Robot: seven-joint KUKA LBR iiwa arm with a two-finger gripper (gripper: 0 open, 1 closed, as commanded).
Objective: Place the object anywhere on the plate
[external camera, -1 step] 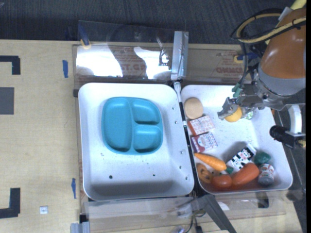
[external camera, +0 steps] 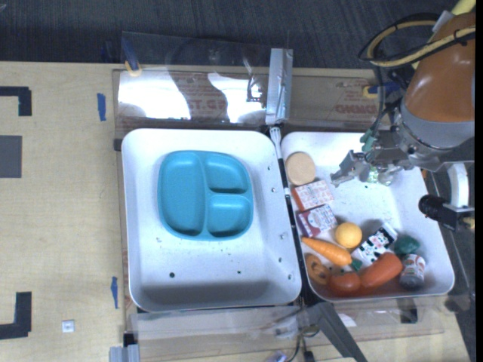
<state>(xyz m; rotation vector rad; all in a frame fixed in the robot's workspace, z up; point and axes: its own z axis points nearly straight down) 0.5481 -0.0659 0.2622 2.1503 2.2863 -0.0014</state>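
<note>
Blue plastic plate (external camera: 204,194) with three compartments lies in the left bin (external camera: 143,225), unoccupied. The right bin (external camera: 441,277) holds the candidate objects, grouped from its centre toward 6 o'clock.

Contents of the right bin:
- Round tan disc (external camera: 300,167), at 10 o'clock in the bin, just beside the dividing rim.
- Two small red-and-white packets (external camera: 315,206), touching each other, below the disc.
- Yellow ball (external camera: 348,234), near the bin centre.
- Orange carrot (external camera: 327,249), lying slantwise, touching the ball.
- Red pepper-like piece (external camera: 370,274) at 6 o'clock, packed against other small items too cluttered to identify.

The gripper (external camera: 361,168) sits above bare bin floor at 12 o'clock of the pile, apart from every object. Nothing is between the jaws. Whether the jaws are spread or pressed together cannot be determined from this view.

Handling assessment (judgement): the items appear to be light toy food, stiff enough to tolerate a firm pinch. The ball is smooth and round and may roll or slip out; take it across its widest part. The carrot is best gripped across its thick end, square to its length. The packets lie flat and offer little edge. The disc stands clear of its neighbours and is the easiest approach, though the nearby rim limits clearance on that side.
</note>
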